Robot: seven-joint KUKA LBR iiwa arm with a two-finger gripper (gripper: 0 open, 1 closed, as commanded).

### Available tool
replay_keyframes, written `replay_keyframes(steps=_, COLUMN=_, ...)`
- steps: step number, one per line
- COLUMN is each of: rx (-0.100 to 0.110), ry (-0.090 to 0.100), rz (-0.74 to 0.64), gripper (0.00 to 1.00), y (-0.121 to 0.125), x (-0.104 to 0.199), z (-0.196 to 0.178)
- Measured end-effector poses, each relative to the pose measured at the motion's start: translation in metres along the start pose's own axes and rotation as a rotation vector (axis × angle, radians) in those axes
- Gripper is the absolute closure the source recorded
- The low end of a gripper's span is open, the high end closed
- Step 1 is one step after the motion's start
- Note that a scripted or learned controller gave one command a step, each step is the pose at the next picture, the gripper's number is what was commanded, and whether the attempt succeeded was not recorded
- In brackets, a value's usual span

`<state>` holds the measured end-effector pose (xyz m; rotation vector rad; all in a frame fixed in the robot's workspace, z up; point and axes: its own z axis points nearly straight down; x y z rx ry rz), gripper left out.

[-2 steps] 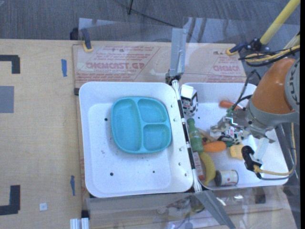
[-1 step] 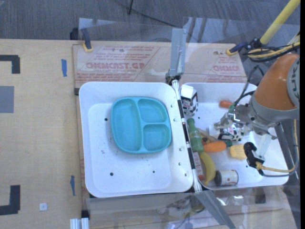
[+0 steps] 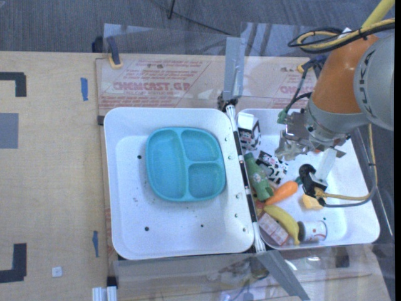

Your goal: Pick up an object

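My gripper (image 3: 289, 149) hangs low over the middle of the right bin (image 3: 360, 227), under the grey wrist and orange band. Just below and left of it lies a small black-and-white patterned item (image 3: 270, 165). A green object (image 3: 255, 171) lies along the bin's left wall. An orange carrot (image 3: 282, 192) sits below the patterned item, and a yellow banana (image 3: 282, 221) lies nearer the front. A white and black box (image 3: 248, 131) stands at the bin's back left. I see nothing between the gripper and these objects that shows contact.
The left bin (image 3: 125, 187) holds a teal divided plate (image 3: 186, 163). A small can (image 3: 313, 231) lies on its side near the right bin's front, beside a pinkish container (image 3: 269, 232) under the banana. A metal divider post (image 3: 233, 68) stands behind the bins.
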<state>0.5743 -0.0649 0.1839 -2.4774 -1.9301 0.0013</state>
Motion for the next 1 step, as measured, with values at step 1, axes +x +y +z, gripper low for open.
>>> replay_keyframes(steps=1, rx=0.000, ry=0.000, rz=0.000, gripper=0.00, y=-0.0001, x=-0.0002, z=0.0001)
